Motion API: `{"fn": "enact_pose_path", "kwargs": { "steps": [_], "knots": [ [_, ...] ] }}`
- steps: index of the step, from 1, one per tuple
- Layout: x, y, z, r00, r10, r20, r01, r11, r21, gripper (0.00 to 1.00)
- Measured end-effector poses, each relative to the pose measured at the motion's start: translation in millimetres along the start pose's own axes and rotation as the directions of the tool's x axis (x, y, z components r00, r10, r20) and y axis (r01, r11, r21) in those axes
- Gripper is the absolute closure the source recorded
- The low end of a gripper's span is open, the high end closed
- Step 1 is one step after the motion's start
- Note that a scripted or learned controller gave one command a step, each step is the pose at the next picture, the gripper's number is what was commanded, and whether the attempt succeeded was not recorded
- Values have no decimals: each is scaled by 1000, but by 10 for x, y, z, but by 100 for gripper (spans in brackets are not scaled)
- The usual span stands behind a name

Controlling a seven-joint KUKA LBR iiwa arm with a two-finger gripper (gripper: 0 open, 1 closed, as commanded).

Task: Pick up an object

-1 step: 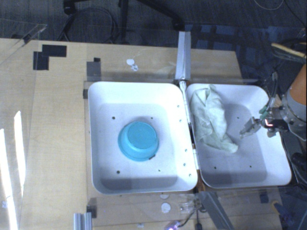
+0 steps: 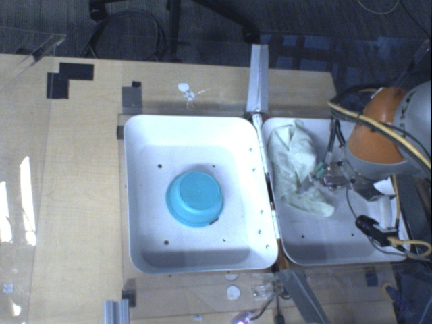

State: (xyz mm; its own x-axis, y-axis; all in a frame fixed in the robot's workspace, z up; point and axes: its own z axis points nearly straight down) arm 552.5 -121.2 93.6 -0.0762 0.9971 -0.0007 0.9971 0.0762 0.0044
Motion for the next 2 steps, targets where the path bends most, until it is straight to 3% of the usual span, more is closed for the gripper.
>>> {"fn": "enact_pose_path", "kwargs": {
  "steps": [1, 2],
  "knots": [
    [5, 15, -106, 1000, 0, 0, 0, 1000, -3, 100],
    [515, 213, -1143, 1000, 22, 0, -22, 1000, 0, 100]
  ]
}}
